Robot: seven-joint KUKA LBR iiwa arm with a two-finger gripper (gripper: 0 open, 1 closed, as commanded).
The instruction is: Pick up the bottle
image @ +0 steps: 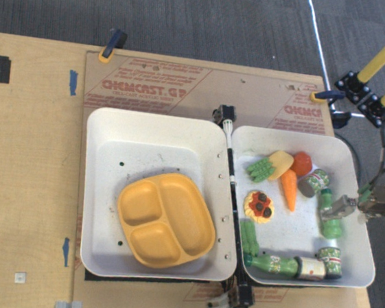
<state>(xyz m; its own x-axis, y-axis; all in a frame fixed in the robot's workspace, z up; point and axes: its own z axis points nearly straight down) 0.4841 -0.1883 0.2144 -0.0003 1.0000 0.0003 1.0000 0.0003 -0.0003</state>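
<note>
One bottle (pixel 283 266), lengthwise along front wall

yellow divided plate (pixel 164 227), toy carrot (pixel 289 188)

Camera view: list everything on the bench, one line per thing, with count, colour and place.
White bins: two, side by side on the bench.
Divided plate: one, yellow, left bin.
Green bottle: one, lying along the right bin's near wall.
Green bottle by the gripper: one, right bin's right side.
Cans: two, green-labelled, one upper right, one at the near right corner.
Carrot: one, orange, right bin's middle.
Toy foods: green, yellow and red pieces, right bin's far part.
Small pizza toy: one, yellow with red, right bin's left.
Clamps: two, yellow and blue, far edge.
Gripper: one, grey, at the right bin's right edge.
</note>
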